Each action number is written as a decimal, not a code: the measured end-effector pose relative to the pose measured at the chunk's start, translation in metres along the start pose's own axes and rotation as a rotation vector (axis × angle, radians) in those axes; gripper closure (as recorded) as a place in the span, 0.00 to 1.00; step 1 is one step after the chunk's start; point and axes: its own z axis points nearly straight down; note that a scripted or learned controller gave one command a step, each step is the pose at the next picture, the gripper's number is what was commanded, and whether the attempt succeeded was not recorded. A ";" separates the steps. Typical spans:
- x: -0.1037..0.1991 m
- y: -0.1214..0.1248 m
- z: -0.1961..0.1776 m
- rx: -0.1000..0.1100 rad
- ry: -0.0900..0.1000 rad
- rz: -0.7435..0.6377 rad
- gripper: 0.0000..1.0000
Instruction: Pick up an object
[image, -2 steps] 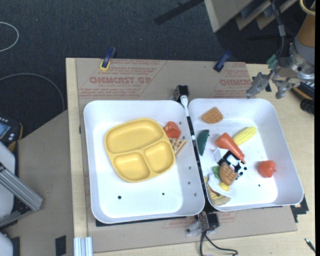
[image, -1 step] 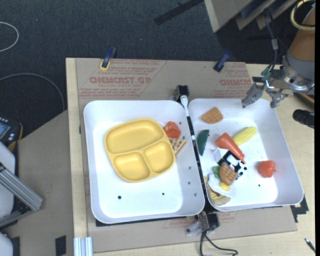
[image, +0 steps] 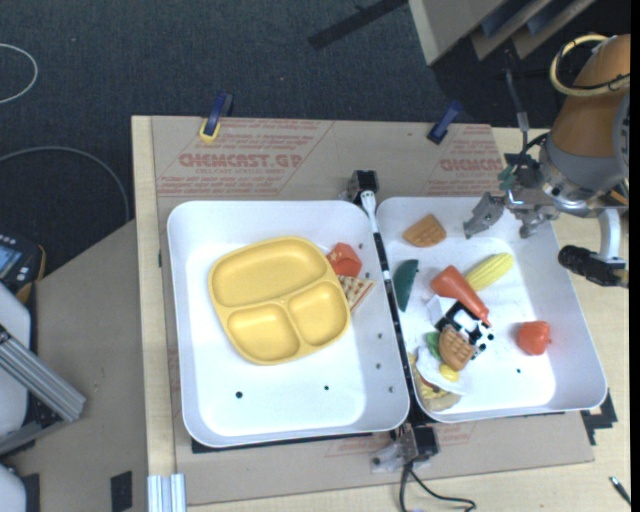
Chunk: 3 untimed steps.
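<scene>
1. Nearest the camera, along the bottom of the view, the front edge of the bench (image: 300, 475) shows a strip of bare board, with a black clip (image: 415, 445) and cable where the two bins meet.
2. The left bin (image: 290, 405) has a wide stretch of bare white floor along its front and lower right.
3. The right bin (image: 570, 380) is crowded at its front-left corner: a pile of toy food (image: 440, 385) lies against the wall shared with the left bin, topped by a small black-and-white toy (image: 468, 325).
4. A red tomato-like piece (image: 533, 337) lies alone toward the right bin's right side, with bare floor around it.
5. Further in, an orange carrot (image: 458, 290) and a yellow corn cob (image: 488, 269) lie close together near the bin's middle; a dark green piece (image: 404, 280) lies just beside the dividing wall.
6. In the left bin, a yellow divided plate (image: 275, 298) fills the centre. A red piece (image: 344, 260) and a waffle-patterned piece (image: 357, 290) sit between the plate and the bin's right wall.
7. An orange wedge (image: 425, 232) lies near the right bin's back edge.
8. Farthest back, the gripper (image: 508, 216) hangs over the right bin's back-right corner, fingers spread apart and pinching nothing, with bare floor below it.
</scene>
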 end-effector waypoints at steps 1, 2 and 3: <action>-0.002 0.000 0.061 -0.001 -0.001 0.000 0.00; -0.001 0.001 0.084 -0.001 0.000 -0.001 0.00; -0.001 0.001 0.072 -0.004 -0.001 -0.002 1.00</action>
